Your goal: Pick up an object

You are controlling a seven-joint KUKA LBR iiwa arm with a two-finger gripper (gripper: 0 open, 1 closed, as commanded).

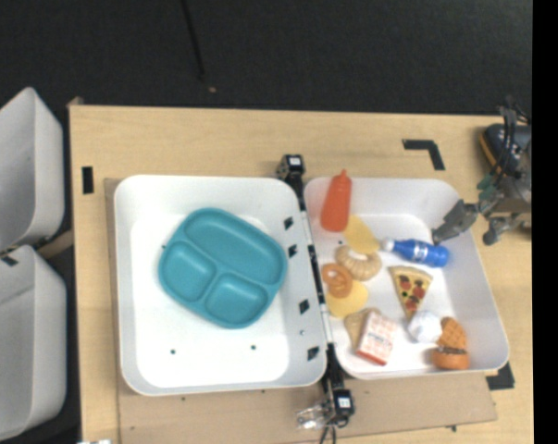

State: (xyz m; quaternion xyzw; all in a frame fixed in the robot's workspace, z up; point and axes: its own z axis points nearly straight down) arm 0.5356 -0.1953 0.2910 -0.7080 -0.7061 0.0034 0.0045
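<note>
End effector [471,218] hung spread and empty — you did best closing on the blue bottle [417,251] just below-left.

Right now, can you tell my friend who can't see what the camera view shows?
Two white bins sit side by side on a bench: the left bin holds a blue tray, the right bin holds toy food, including an orange bottle and pizza slice. The gripper hovers at its right edge.

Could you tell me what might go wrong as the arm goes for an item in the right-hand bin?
The toys are packed close: the croissant touches yellow pieces, so the hand may nudge or catch two. The blue bottle lies on its side and might roll away. The hand sits at the right bin rim, which it could clip when descending.
</note>
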